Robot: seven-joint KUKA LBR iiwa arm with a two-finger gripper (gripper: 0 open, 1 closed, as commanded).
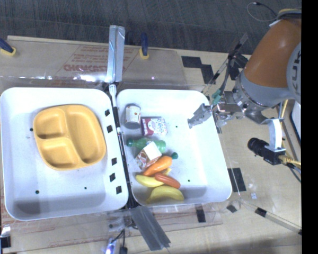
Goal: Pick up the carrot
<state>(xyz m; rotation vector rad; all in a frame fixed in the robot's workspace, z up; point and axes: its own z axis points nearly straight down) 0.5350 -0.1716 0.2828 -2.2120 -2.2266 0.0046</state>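
Your carrot [158, 165] lies in the right bin [206, 157], touching the banana [164, 193] pile's upper side. The gripper [199, 116] hovers above it toward the bin's far-right corner; you cannot tell its fingers' state.

You have bare floor in the right bin [201, 168] to the right of the carrot [158, 165]. A small box [148, 154] crowds its left, a red piece [167, 180] and bananas [160, 190] below.
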